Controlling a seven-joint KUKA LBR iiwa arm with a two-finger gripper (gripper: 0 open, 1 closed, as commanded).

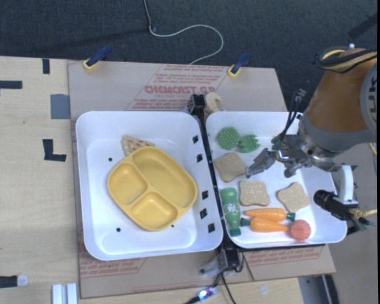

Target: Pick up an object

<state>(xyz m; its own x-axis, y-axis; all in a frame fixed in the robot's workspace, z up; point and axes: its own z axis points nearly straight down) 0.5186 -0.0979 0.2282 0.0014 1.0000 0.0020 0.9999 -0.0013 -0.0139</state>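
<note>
The right bin (275, 117) holds toy food: a green leafy piece (236, 139), three bread slices (230, 166) (254, 194) (294, 196), a green bottle (230, 209), two carrots (266, 219) and a red ball-like piece (300, 230). My gripper (277, 164) hangs over the middle of this bin, open, its fingers spread between the upper bread slice and the right-hand one. Nothing sits between the fingers. The grey wrist and orange band rise to the right of it.
The left bin (92, 170) carries a yellow divided plate (152, 187) with a tan waffle piece (133, 145) behind it. A black divider (206, 163) separates the bins. Clamps and a cable lie on the cardboard behind.
</note>
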